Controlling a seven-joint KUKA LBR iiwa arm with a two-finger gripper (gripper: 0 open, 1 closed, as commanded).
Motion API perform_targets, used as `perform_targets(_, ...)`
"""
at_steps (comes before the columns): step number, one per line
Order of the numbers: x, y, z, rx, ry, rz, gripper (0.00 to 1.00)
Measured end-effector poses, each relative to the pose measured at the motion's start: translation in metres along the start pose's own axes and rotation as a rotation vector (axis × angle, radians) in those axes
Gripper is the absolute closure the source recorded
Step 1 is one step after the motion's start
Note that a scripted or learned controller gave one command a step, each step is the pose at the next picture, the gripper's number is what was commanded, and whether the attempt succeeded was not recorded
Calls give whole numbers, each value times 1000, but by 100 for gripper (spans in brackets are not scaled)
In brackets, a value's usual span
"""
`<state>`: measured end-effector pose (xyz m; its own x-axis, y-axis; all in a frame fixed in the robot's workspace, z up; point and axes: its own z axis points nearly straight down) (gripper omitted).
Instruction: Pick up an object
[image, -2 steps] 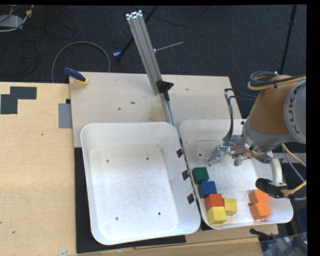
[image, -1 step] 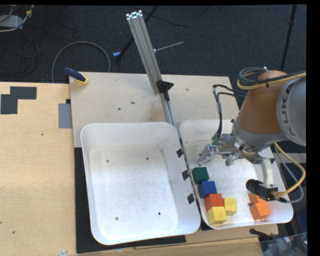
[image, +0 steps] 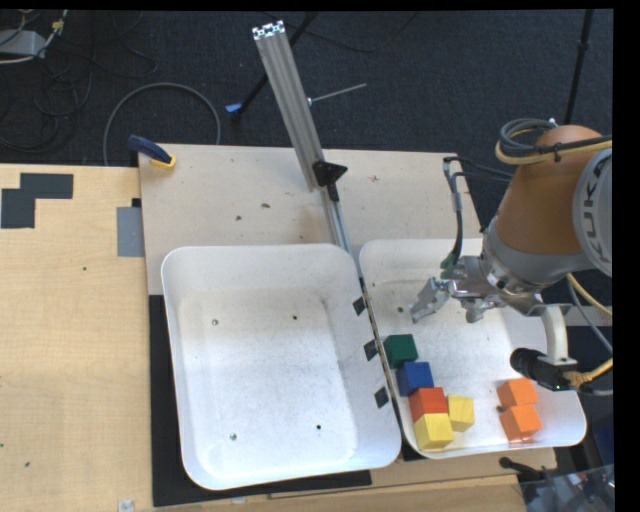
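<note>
Overhead slanted view of the bench (image: 250, 190), read from left to right. At 10 o'clock on the bench top lies a blue-and-yellow clamp (image: 150, 150). The left bin (image: 200, 300) sits at about 7 o'clock in the view. From 12 o'clock an aluminium rail (image: 290, 100) slants down toward the centre, ending at a black bracket (image: 328, 174), with a thin rod running on along the seam between the bins. Three black clips (image: 371, 349) mark that seam.

The right bin (image: 395, 260) holds all the blocks, grouped toward its 6 o'clock edge. Along its left wall, from top to bottom: green block (image: 400, 349), blue block (image: 416, 376), red block (image: 430, 402), each touching the next. A large yellow block (image: 433, 431) lies at the red block's 6 o'clock, and a small yellow block (image: 461, 411) just beside it at 3 o'clock. Two orange blocks (image: 519, 408) lie stacked or abutting at the bin's 5 o'clock corner, well apart from the others.

The gripper (image: 452, 299) hangs over the bin's centre, at 1 o'clock from the green block and clear of every block. Its fingers (image: 428, 300) are spread apart with nothing between them. The arm (image: 545, 215) enters from 3 o'clock.
</note>
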<state>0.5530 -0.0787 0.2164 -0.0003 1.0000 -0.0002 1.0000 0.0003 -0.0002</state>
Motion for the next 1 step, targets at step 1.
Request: perform_targets(1, -9, -27, 28, 7, 1, 1, 0)
